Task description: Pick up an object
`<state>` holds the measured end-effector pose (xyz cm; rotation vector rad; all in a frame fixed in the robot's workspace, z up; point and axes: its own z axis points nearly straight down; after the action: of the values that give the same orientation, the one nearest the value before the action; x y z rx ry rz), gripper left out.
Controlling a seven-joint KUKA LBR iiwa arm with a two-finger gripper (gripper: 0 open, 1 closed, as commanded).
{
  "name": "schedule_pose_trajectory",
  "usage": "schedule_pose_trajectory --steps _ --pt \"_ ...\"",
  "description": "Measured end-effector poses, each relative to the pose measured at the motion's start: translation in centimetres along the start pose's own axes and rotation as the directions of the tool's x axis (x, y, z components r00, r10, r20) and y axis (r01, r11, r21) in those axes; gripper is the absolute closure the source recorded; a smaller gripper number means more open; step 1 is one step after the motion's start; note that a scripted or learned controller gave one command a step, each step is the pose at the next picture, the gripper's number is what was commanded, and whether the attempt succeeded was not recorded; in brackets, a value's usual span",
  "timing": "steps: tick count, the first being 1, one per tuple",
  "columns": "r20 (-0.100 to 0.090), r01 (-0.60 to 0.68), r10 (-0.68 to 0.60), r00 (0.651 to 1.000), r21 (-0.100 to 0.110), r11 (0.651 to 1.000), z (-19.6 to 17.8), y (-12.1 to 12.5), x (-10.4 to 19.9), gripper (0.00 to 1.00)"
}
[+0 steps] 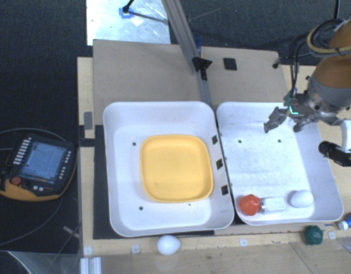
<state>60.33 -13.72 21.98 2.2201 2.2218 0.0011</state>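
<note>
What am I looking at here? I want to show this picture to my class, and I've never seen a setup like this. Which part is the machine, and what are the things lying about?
One camera looks down at a slant on a bench. The machine is a robot arm, grey with an orange band, reaching in from the right. Its gripper hangs over the far end of the right bin, its two fingers spread apart with nothing between them. That bin holds an orange-red ball, a small white block and a white egg-shaped object along its near edge. The left bin holds a yellow plate. Another white egg-shaped object lies on the bench in front.
</note>
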Motion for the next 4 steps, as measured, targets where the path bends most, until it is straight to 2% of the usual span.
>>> schedule_pose_trajectory --steps 1,3,4 --pt "0.000 0.000 0.000 1.000 0.000 1.000 0.0 0.0 0.0 0.00" --pt "-0.001 -0.001 0.001 1.000 0.005 1.000 10.1 -0.8 -1.0 0.00" --pt "0.000 -0.001 0.001 1.000 0.002 1.000 13.1 -0.8 -1.0 0.00"
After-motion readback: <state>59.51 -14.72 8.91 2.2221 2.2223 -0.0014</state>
